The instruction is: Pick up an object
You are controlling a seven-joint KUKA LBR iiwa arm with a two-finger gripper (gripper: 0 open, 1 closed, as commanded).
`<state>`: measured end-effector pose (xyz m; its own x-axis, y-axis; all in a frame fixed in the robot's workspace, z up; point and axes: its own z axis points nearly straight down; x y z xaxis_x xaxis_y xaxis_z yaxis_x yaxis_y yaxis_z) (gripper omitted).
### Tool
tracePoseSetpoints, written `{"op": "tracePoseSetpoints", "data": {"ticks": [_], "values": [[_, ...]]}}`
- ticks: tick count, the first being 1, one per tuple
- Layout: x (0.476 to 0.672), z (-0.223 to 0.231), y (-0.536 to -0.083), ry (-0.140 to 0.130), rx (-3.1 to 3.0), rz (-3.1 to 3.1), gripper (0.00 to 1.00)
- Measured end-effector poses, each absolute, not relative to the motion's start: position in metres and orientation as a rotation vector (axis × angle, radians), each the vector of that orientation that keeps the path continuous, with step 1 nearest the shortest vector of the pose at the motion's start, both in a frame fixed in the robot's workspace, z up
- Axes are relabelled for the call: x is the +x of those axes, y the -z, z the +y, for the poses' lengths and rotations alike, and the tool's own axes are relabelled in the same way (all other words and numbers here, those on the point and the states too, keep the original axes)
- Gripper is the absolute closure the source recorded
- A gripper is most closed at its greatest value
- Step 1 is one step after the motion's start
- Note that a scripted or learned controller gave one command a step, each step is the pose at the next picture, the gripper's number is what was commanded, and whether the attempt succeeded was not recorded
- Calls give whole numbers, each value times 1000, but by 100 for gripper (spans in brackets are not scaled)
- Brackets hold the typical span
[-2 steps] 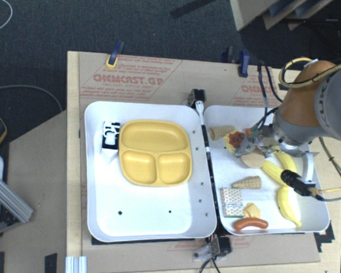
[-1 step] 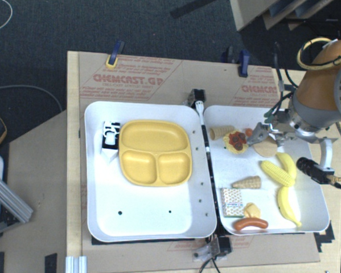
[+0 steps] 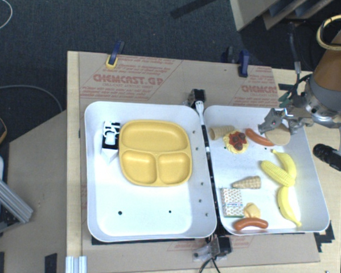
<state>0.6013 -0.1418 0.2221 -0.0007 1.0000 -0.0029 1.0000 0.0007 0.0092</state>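
brown board (image 3: pixel 162 81), seemingly "chemcast gp"

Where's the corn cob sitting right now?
The corn cob lies in the right bin, toward its right side, just above the banana and right of the ice cream cone.

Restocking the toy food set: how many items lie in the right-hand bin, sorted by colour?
Yellow: 3, corn cob, banana, small piece
Red or orange: 3, sausage, sausage, pizza-like piece
Tan: 2, cone, piece
White patterned: 1, packet
Total: 9
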Motion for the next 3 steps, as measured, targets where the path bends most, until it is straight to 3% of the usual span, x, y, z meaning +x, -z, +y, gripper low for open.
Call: {"op": "tracePoseSetpoints", "data": {"ticks": [1,3], "values": [[602,-142,-225,-2,2218,2220,100],[611,-39,-218,1,2218,2231,100]]}}
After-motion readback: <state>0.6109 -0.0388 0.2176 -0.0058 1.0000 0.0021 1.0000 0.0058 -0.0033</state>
